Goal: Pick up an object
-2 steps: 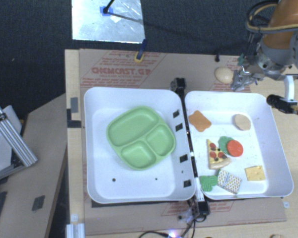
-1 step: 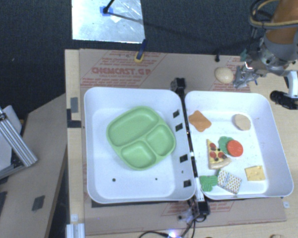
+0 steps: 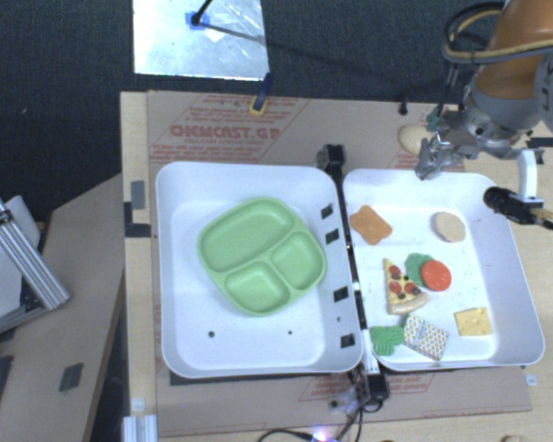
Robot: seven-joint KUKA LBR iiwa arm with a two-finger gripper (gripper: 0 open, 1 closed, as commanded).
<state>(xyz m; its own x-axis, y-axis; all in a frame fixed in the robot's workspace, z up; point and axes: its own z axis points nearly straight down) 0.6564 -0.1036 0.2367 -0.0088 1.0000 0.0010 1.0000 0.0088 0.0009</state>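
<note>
End effector [image 3: 430, 162] parked high at the far rim of the right bin [image 3: 511, 247], nothing picked yet.

You've got the arm reaching in from the right, end effector over the bin's back edge, well clear of the toys; can't tell from here how it's set, too small and blurred. Candidates sit loose in the right bin: orange piece [image 3: 370, 225] near the divider, tan round piece [image 3: 449, 226] closest to the arm, pizza slice [image 3: 401, 286] touching the red-and-green piece [image 3: 428, 273], cheese cube [image 3: 472, 321] off alone, waffle piece [image 3: 426, 338] beside a green piece [image 3: 386, 339] at the near edge. Left bin [image 3: 180, 247] holds a green divided plate [image 3: 262, 256]. Tan piece looks easiest: isolated, short reach.
</note>
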